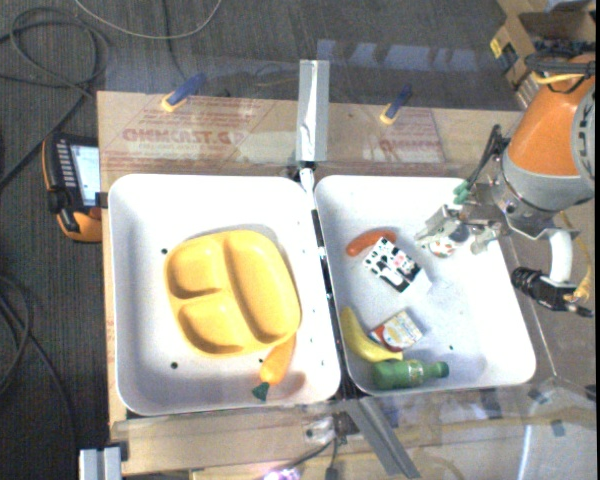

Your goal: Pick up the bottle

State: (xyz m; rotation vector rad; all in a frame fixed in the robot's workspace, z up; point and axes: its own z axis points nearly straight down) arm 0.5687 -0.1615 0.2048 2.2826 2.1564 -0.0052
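The left bin (pixel 130 218) holds a yellow divided tray (pixel 235 293) and a carrot (pixel 275 366). The right bin (pixel 480 298) holds a banana (pixel 360 340), a black-and-white box (pixel 392 265) and what appears to be a sausage (pixel 370 241).

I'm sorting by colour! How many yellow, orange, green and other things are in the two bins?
Yellow: 2, the tray and the banana
Orange: 2, the carrot and the sausage-shaped toy
Green: 1, the bottle
Black-and-white: 1, the box
Mixed colours: 1, the packet
Total: 7
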